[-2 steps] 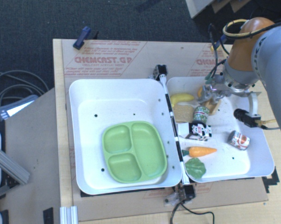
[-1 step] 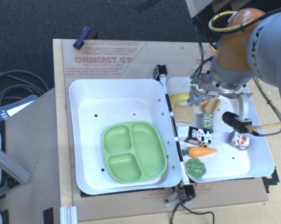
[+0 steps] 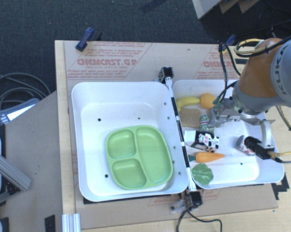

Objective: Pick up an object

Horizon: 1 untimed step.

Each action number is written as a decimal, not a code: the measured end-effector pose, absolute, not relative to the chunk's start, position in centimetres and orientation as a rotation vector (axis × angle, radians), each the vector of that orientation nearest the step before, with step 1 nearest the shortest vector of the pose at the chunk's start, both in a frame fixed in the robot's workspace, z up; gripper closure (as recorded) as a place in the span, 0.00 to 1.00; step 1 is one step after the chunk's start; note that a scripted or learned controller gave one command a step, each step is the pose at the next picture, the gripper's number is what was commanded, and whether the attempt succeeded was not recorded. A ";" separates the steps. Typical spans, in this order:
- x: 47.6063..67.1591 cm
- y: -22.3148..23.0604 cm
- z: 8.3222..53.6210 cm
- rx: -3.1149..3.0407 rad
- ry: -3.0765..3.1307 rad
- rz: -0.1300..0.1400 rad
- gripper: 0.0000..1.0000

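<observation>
1. Bench board [image 3: 111, 62] - carries both bins; nothing on it worth grabbing.
2. Plate bin [image 3: 78, 100] - holds just a green divided plate [image 3: 138, 156], lying flat in the bin's near half.
3. Toy bin [image 3: 242, 170] - the small stuff sits here, mostly on the side next to the plate bin.
4. Arm [image 3: 261, 76] - comes in from the view's right, above the toy bin's far part.
5. Gripper [image 3: 209, 121] - low over the toy bin's middle, pointing down. Can't tell if it's open or closed; nothing visibly held.
6. Banana [image 3: 187, 102] w/ an orange fruit [image 3: 207, 99] just beside it, by the far wall. Prob. plastic: light, stiff, smooth. The round one would likely squirt out of a pinch.
7. Carrot [image 3: 209, 156] - lies crosswise toward the front. Thin and stiff; take it across the thick middle.
8. Green leaf [image 3: 202, 174] - front corner, flat, so hard to get under.
9. Black-and-white toy [image 3: 206, 139] - between gripper and carrot, near the gripper. Best candidate imo: light, blocky, prob. firm. Grip across the short side, centred, so it doesn't twist.
</observation>
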State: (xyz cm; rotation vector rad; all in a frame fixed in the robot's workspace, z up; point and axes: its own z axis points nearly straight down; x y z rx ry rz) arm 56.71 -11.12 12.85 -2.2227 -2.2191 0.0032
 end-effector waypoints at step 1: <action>56.8 -11.0 12.9 -2.222 -2.220 0.001 0.00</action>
